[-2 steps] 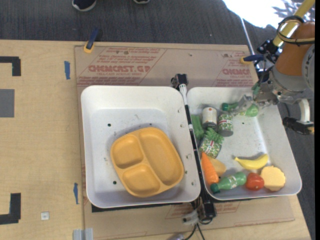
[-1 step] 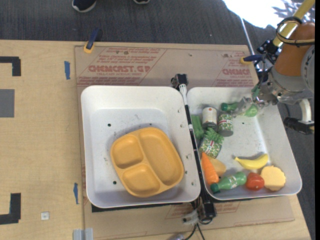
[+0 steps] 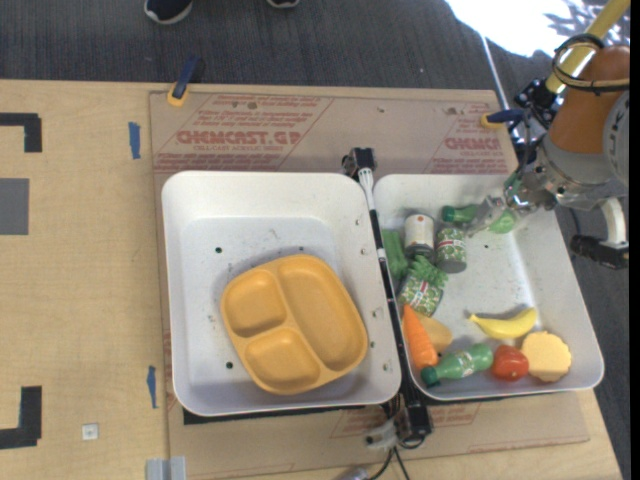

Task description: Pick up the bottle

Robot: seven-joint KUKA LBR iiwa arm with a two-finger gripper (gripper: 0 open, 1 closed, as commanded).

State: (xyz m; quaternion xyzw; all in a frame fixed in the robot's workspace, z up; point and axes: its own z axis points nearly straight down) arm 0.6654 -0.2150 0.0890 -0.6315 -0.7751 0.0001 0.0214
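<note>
Green bottle (image 3: 459, 364), red label, lying flat, right bin front, beside carrot.

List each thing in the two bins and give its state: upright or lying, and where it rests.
Yellow tray: flat in the left bin.
Green bottle: lying at the front of the right bin.
Banana: lying beside the tomato.
Carrot: lying by the left wall.
Can: tilted near the back.
Gripper: low over the back right corner.

The bench (image 3: 70, 298) bears cardboard (image 3: 300, 133) (printed) under two bins (image 3: 190, 268).
</note>
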